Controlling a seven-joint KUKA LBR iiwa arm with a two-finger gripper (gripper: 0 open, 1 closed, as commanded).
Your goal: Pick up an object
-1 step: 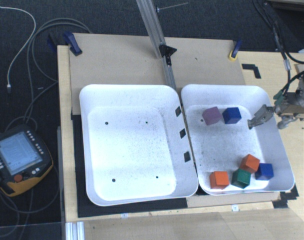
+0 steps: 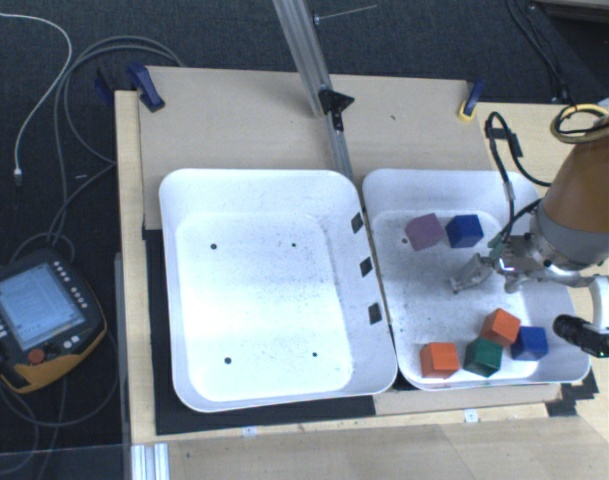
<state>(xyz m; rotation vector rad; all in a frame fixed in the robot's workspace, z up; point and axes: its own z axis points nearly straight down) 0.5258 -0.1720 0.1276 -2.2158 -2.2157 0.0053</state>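
Nearest the camera, along the front wall of the right bin (image 2: 544, 373), four blocks are sitting in a loose cluster: an orange block (image 2: 439, 359) at the left, a green block (image 2: 484, 356) just beside it, a second orange block (image 2: 502, 324) touching the green one from behind, and a blue block (image 2: 530, 342) at the right end, close against that orange one. A little farther back, over the middle of the same bin, the tool (image 2: 471, 277) is hanging low with its fingers spread moderately apart and pointing left, with nothing between them; the bin floor is showing bare beneath the tips. The arm (image 2: 579, 203), grey with its orange band, is reaching in from the right edge behind the tool. Farther still, toward the back of the right bin, a purple block (image 2: 424, 232) and another blue block (image 2: 465, 230) are lying side by side, almost touching, and both are sitting well apart from the fingers. The left bin (image 2: 184, 208) is lying alongside, sharing the middle divide with the right one. Both bins are resting on the table (image 2: 234, 118), whose tan top is stretching out behind them
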